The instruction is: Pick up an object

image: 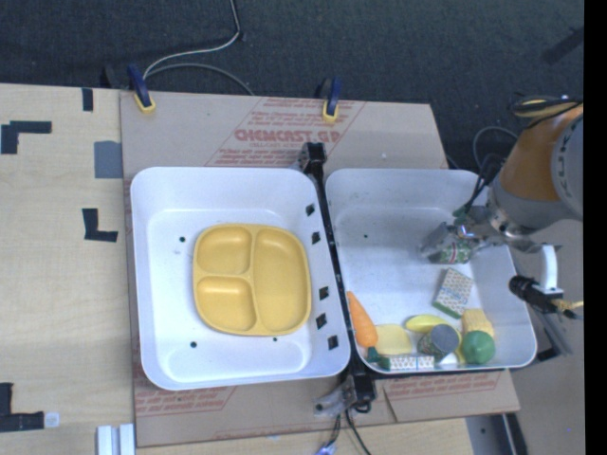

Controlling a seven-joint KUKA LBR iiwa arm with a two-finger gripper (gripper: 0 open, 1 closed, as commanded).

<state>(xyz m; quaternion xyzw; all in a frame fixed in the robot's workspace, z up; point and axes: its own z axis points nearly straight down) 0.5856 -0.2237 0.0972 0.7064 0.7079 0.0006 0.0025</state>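
Note:
My gripper (444, 245) reaches into the right bin (398, 211) from the right and hangs low over its middle-right floor. A small green and red item (463, 250) shows right beside its tip; whether it is gripped is unclear. Just below lies a checkered block (453, 292). Along the bin's front edge sit an orange carrot (361, 318), a yellow block (395, 337), a yellow banana-shaped piece (427, 323), a grey round piece (443, 339), a corn cob (477, 322) and a green ball (479, 347).
The left bin (156, 254) holds a yellow divided plate (253, 279). A black divider with clips (322, 245) runs between the bins. The arm's orange band (536, 159) stands over the right bin's right rim. Clamps (330, 102) hold the cardboard at the back.

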